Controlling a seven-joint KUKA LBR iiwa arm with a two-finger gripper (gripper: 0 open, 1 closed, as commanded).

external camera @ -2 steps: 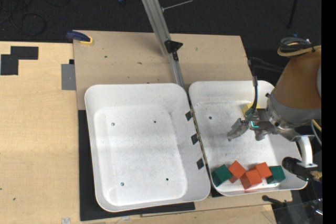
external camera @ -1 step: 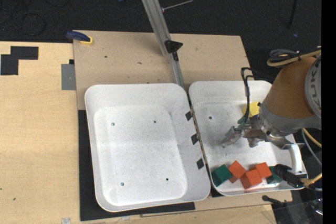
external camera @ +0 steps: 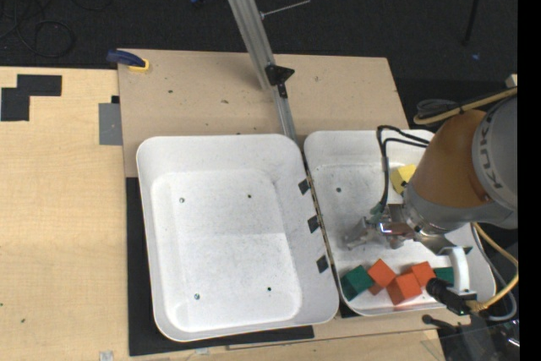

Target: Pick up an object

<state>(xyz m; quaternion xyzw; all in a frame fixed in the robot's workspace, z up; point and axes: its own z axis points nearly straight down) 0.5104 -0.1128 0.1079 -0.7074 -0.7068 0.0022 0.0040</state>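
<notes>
Jaws: cannot tell whether spread or pressed together; the gripper [external camera: 359, 234] is small and blurred, low over the right bin's floor, with nothing visible between its tips.
Arm: the grey arm with its orange band [external camera: 448, 169] reaches in over the right bin's right side.
Right bin [external camera: 342, 152]: white, holding blocks along its near edge.
Blocks: a green block [external camera: 357, 280] near the near-left corner, an orange block [external camera: 382, 273] touching it, a second orange block [external camera: 406, 286] beside that, another green block [external camera: 443, 273] further right.
Yellow object [external camera: 404, 177]: by the far right side, partly hidden behind the arm.
Left bin [external camera: 161, 156]: white, just beside the right bin.
</notes>
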